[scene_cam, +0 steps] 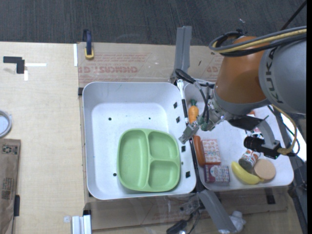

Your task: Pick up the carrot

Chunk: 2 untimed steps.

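Hovering gripper [199, 126] sits just below carrot [193, 112], low over right bin [285, 177]; carrot lies against bin's left wall, near top corner, not held. Fingers' state: cannot tell. Wall likely crowds approach.

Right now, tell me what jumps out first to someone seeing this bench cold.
The big grey arm with its orange band dominates the upper right, bending over the right bin. Next comes the green divided plate, lying in the left bin toward its near right corner. Then the small carrot, at the right bin's left edge, with the gripper right beside it.
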Each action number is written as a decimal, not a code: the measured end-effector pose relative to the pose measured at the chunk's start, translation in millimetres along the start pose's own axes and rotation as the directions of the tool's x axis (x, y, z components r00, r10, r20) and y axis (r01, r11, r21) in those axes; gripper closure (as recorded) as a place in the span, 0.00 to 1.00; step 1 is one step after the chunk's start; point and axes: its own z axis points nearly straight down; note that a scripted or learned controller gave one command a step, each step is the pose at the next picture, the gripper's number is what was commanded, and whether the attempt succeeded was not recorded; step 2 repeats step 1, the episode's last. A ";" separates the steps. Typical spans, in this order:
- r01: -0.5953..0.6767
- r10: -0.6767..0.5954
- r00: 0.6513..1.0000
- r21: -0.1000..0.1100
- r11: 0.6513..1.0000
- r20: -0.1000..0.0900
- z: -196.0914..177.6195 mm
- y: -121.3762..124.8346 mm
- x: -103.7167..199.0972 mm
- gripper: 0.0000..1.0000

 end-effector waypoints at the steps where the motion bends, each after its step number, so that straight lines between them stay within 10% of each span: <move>1: 0.245 -0.245 0.969 -0.002 0.969 0.004 4.7 61.7 -90.2 0.00; 2: 0.245 -0.245 0.969 -0.002 0.969 0.004 4.7 61.7 -90.2 0.00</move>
